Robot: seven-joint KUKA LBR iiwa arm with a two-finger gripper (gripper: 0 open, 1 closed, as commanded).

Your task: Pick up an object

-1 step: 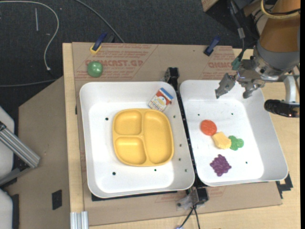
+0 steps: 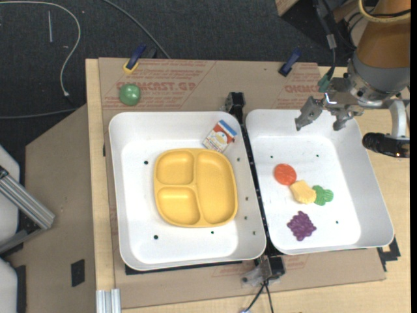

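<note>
While the gripper hangs over the right bin's back edge, the toy food sits nearer the camera.

Fingers spread open, nothing between them. Closest pick is the orange round piece, down-left of it, touching a yellow chunk; green bit and purple grapes lie further on.

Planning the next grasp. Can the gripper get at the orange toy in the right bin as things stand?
Probably yes. The gripper hangs open above the right bin's far edge, and the orange toy lies uncovered, only the yellow piece close beside it.
</note>
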